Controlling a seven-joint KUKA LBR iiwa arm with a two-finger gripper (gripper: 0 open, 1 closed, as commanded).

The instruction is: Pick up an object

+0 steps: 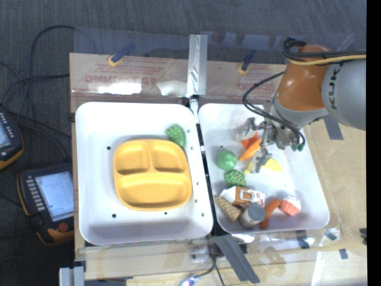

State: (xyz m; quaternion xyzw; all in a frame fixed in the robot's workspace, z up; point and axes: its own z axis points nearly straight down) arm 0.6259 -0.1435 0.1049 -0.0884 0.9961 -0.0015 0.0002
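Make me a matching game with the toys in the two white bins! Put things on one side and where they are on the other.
Things:
1. yellow tray
2. green ball
3. orange carrot
4. bumpy green toy

Places:
A. right bin, just under the end effector
B. middle of the left bin
C. left bin, at the tray's top right corner
D. right bin, near the divider

Pairs: 1-B, 2-D, 3-A, 4-C

Two white bins: the left bin (89,177) and the right bin (309,183). One yellow divided tray (152,173), well left of the pincer (262,151). Two green bumpy toy pieces: one (175,134) far left of the pincer, one (234,177) just below-left. One green ball (225,159). One orange carrot (250,148) at the pincer. One small carton (245,196) below it.
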